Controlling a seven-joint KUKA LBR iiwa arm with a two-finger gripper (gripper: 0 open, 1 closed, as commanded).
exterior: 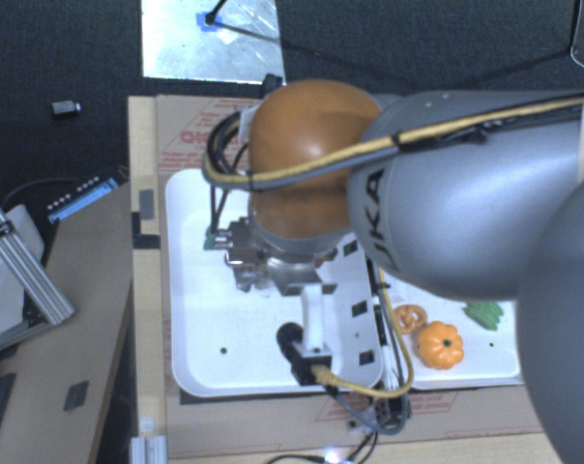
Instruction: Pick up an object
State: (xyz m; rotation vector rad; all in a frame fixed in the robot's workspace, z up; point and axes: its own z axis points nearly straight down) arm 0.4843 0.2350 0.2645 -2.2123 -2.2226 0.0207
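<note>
The left stretch of the white bin (200,303) lies bare. Just right of it the tool (246,259) hangs low over the bin floor under the arm (466,191), whose wrist hides it from above, so I cannot tell whether it is wide, narrow or carrying anything. The candidates, a pretzel (409,316), an orange pumpkin (440,345) just beside it and a green piece (485,313), lie well apart from the tool near the bin's near right corner, so I judge the pick not yet shown as done.
</note>
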